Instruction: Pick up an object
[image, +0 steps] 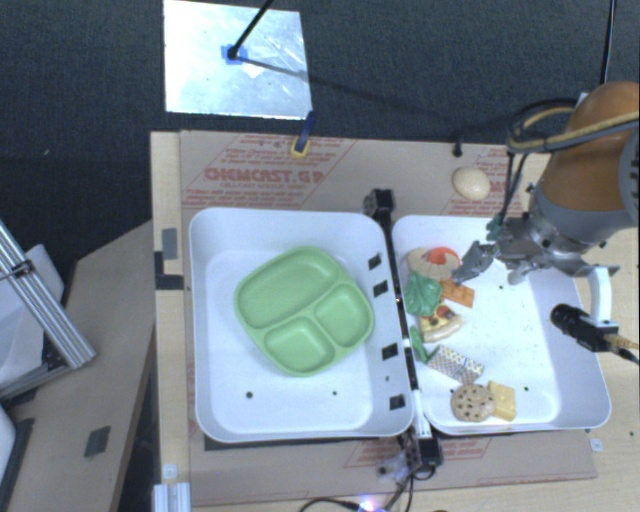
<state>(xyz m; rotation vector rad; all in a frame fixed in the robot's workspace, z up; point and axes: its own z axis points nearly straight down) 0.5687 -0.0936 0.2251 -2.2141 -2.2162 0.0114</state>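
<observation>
A dark floor (80, 110) surrounds the brown board bench (270, 165), with a shiny foil sheet (238, 60) lying behind it.

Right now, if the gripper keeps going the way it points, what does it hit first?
Probably the orange cracker, just beyond the gripper tip, with the round red-topped food beside it. Height is unclear from above.
</observation>
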